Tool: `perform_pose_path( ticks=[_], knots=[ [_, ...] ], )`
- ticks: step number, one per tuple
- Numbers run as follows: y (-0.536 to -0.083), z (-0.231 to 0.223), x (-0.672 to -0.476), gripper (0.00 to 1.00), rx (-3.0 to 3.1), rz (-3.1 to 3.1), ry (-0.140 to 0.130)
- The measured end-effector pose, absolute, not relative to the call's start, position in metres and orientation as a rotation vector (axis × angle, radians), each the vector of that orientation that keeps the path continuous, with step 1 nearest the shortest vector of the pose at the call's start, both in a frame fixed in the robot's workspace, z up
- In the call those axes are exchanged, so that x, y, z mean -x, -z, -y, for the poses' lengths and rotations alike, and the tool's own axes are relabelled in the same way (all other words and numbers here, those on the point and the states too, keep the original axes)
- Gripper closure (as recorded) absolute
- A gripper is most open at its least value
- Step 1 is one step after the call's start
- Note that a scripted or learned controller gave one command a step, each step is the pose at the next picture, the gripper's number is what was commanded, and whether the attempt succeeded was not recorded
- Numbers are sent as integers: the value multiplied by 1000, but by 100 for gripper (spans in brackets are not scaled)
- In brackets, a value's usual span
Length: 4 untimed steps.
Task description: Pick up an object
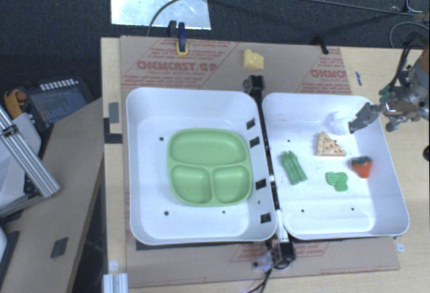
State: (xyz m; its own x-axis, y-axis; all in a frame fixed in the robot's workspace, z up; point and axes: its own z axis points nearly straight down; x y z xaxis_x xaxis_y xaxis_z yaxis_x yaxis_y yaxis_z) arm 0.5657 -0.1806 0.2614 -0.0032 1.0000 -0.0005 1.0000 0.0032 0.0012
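Camera view, from above the bench: your gripper (357, 120) hangs over the upper part of the right bin (383, 218), at about one o'clock from that bin's centre, with the arm (410, 93) reaching in from three o'clock. Nothing is visible between its tips, and you cannot tell from this angle whether it is spread or closed, since the tip blurs against the white floor. Four candidates lie on the right bin's floor. A pizza slice toy (329, 145) sits just at seven o'clock of the gripper, the nearest of the lot. A red strawberry toy (362, 166) rests at six o'clock of the gripper, close to the bin's right wall. A small green leafy toy (337, 181) lies just beside the strawberry at its eight o'clock, and a bundle of green beans (293, 167) lies apart at the bin's nine o'clock side. Across the divider, the left bin (144, 218) carries a green divided plate (209, 166), well away from the action. A yellow block (253, 59) sits on the cardboard (201, 63) beyond the bins at twelve o'clock. By your reckoning the pick is not yet made: every object rests on the floor, so descent, closing and lift all remain, most likely on the pizza slice.
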Motion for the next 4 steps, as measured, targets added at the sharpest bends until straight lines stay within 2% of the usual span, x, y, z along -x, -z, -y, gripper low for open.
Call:
perform_pose_path(
  ticks=[1,3,4],
  knots=[
    [-219,185,-566,0,-2220,-2223,1],
    [-95,182,-571,0,-2222,-2225,2],
    [-110,183,-573,100,-2217,-2220,-2]
  ],
)
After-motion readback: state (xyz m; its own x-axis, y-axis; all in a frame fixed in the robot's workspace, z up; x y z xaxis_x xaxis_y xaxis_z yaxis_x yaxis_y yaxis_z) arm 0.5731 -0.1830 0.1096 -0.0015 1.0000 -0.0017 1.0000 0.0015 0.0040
